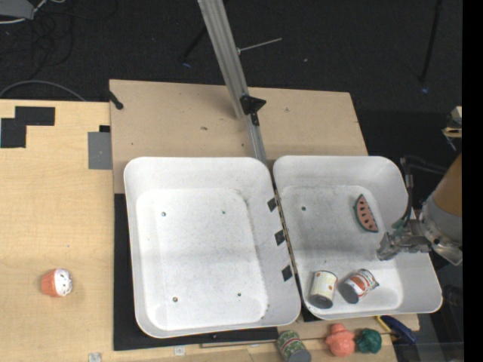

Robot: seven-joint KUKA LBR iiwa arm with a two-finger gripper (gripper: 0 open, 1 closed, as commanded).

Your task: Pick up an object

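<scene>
Camera view shows my claw (394, 245) low at the right bin's (332, 173) edge, its opening too blurred to tell, so I'd centre over the watermelon slice (366, 213) just up-left of it before descending.

In the right bin (392, 172), a watermelon slice (366, 213) lies behind two cans (341, 286) at the front.

Bench (53, 202) is carrying two white bins, left (200, 173) and right (332, 170), touching side by side; orange-white ball (56, 283) is lying well left of them.
</scene>
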